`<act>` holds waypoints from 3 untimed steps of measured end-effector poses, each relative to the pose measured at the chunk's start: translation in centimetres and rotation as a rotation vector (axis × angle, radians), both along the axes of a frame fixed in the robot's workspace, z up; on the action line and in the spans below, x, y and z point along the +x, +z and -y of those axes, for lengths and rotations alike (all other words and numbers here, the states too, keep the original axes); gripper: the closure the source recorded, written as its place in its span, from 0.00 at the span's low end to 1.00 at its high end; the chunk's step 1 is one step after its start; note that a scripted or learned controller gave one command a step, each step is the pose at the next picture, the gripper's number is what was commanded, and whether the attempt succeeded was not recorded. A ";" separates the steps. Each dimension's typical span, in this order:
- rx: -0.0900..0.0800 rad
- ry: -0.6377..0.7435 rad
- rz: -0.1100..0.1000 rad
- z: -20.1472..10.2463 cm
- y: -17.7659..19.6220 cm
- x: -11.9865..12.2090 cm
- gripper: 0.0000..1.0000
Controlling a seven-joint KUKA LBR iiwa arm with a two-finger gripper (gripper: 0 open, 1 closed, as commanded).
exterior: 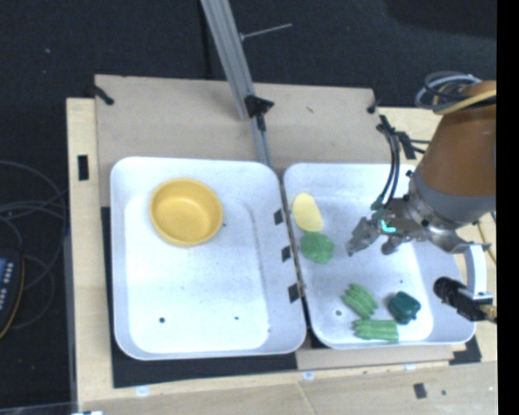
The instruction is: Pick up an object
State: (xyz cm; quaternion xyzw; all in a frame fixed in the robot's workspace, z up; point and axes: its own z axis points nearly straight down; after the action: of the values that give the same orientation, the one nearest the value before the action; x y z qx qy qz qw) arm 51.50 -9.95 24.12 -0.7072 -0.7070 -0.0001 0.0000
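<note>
A: Although the arm (pixel 460 158) is reached in from the right, can a grasp be confirmed?

B: No grasp is confirmed. The gripper (pixel 374 238) is held over the middle of the right bin (pixel 342 180), its two fingers (pixel 360 236) spread apart, and nothing is seen between them. Whether the tips are touching the bin floor cannot be told.

A: Why is it judged to be placed there?

B: A central station is judged to suit a pick, since the objects are spread around it: two to the left and three along the near side. No single target is fixed by the task.

A: What is contained in the right bin?

B: Five items are contained. A yellow piece (pixel 307 212) is laid by the left wall, with a green lump (pixel 317 248) just near of it, and the two appear to touch. A ribbed green piece (pixel 360 299) and a long green piece (pixel 376 329) are laid near the front rim. A dark teal block (pixel 404 306) is set to their right.

A: And the left bin (pixel 130 258)?

B: One yellow bowl (pixel 186 212) is held there, upright, toward the far left corner, well apart from the gripper.

A: Which item is judged nearest to hand?

B: The green lump, left of the fingers.
</note>
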 end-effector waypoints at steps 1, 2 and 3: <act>0.000 0.000 0.000 0.0 0.0 0.0 0.00; 0.000 -0.001 -0.004 1.0 -4.9 -0.2 0.00; 0.000 -0.001 -0.003 1.1 -9.0 -0.2 0.00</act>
State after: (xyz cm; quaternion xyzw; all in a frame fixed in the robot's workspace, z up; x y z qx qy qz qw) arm 51.25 -11.09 15.07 -0.7074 -0.7068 0.0011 0.0011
